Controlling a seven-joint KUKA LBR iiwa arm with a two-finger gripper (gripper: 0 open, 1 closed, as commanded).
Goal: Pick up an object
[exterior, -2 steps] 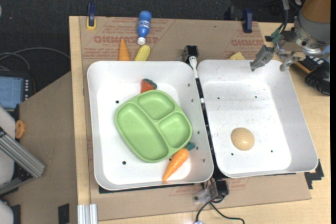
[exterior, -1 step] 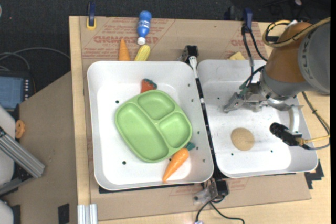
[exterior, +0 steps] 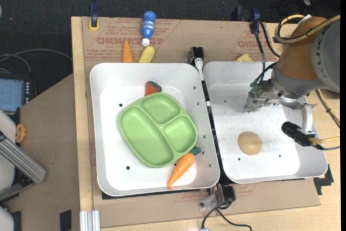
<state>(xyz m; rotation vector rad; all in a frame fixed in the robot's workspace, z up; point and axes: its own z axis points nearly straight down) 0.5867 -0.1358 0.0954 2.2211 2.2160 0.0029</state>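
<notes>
In the right bin (exterior: 286, 167) lies a tan round lump (exterior: 250, 143) toward the front. My gripper (exterior: 258, 101) hangs over the back half of that bin, up and slightly right of the lump, and apart from it. The left bin (exterior: 108, 132) holds a green divided plate (exterior: 158, 128). An orange carrot (exterior: 181, 168) lies at the plate's front right edge. A red and green toy (exterior: 153, 87) peeks out behind the plate.
Behind the left bin, on the bench, lie a blue bottle (exterior: 147, 27), a small carrot (exterior: 127, 53) and a yellow corn piece (exterior: 146, 54). A black clamp (exterior: 196, 54) sits between the bins at the back. Cables run along the right bin's right side.
</notes>
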